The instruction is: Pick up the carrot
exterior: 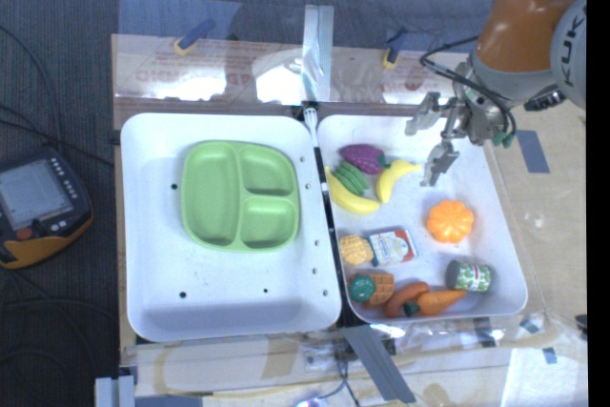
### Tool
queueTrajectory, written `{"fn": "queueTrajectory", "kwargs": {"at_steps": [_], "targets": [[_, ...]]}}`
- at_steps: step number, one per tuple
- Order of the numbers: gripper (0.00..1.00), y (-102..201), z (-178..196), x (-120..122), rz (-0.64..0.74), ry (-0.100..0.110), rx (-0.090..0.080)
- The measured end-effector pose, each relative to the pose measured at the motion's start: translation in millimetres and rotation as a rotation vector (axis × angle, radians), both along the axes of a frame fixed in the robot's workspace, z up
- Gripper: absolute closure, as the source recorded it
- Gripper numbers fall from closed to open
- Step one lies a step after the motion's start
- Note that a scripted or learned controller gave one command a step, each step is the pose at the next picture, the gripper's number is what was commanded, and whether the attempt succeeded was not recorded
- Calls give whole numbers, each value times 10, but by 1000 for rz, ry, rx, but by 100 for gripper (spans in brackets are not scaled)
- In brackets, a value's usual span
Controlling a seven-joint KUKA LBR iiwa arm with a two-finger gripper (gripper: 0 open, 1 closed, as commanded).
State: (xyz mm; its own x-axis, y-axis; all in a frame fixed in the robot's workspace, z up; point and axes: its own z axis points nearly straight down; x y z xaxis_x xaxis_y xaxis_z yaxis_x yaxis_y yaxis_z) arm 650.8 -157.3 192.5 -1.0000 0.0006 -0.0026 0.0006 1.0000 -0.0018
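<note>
The carrot (441, 300), orange with a green top, lies along the front wall of the right bin (505, 234), next to a reddish sausage-shaped toy (404, 294). My gripper (431, 140) hangs over the back of the right bin, well behind the carrot and just right of a small banana (393, 176). Its fingers are spread open and nothing is between them. The pumpkin (450, 220) and a small can (470, 276) lie between the gripper and the carrot.
The right bin also holds purple grapes (362, 154), a green vegetable (350, 177), a larger banana (354, 199), corn (355, 250), a white packet (392, 246) and a pineapple-like toy (371, 286). A green divided plate (240, 195) sits in the left bin (152, 291).
</note>
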Motion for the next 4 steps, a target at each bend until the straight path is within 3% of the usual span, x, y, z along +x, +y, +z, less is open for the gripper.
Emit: {"fn": "queueTrajectory", "kwargs": {"at_steps": [1, 2, 3, 4], "targets": [[0, -555, -861, -414, -47, 8, 2], [0, -653, -1015, -1109, -112, -11, 0], [100, -636, -905, -1080, -108, -17, -3], [100, -102, 91, -1010, 51, -7, 0]]}}
